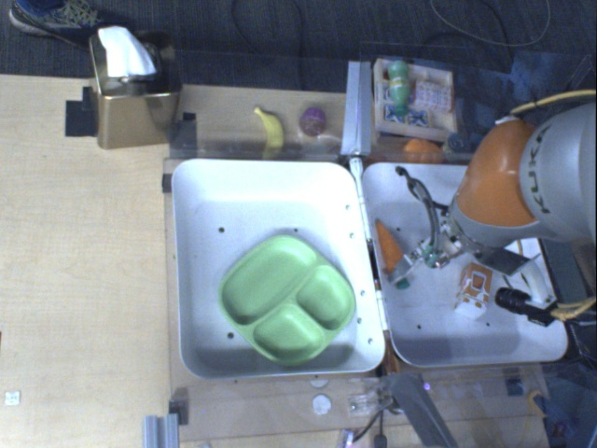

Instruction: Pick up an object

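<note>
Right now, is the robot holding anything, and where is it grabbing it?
It cannot be told. The gripper is low in the right bin, close beside the carrot, but the view is too small to show whether anything is gripped.

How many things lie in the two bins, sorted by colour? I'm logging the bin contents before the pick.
Green: 1, the divided plate in the left bin.
Orange: 1, the carrot-like piece in the right bin.
White with orange print: 1, the small carton in the right bin.
Total: 3
</note>
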Motion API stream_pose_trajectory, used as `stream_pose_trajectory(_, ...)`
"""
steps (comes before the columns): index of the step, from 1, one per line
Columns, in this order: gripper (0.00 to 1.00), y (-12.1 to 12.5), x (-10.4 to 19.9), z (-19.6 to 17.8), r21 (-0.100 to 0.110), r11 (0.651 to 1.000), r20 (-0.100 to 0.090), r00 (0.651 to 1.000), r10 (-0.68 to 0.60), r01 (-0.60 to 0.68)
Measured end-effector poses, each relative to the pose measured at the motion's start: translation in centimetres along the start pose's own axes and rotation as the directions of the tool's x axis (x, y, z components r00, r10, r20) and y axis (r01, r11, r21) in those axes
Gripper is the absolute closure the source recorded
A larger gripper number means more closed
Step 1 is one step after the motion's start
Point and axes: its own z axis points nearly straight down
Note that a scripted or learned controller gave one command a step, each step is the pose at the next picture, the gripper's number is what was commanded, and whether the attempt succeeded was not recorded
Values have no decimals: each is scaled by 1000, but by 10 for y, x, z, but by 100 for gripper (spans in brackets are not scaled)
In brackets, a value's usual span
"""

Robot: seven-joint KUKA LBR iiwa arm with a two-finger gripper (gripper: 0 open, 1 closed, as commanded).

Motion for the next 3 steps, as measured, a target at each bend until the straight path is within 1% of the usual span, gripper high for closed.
stream_pose_trajectory(1, 0, -7, -47, -256, 2, 929, 3, 929, 369, -369)
stream_pose_trajectory(2, 0, -102, -40, -189, 6, 901, 2, 901, 434, -434)
stream_pose_trajectory(3, 0, -57, -74, -44, 8, 928, 0, 928, 373, -373)
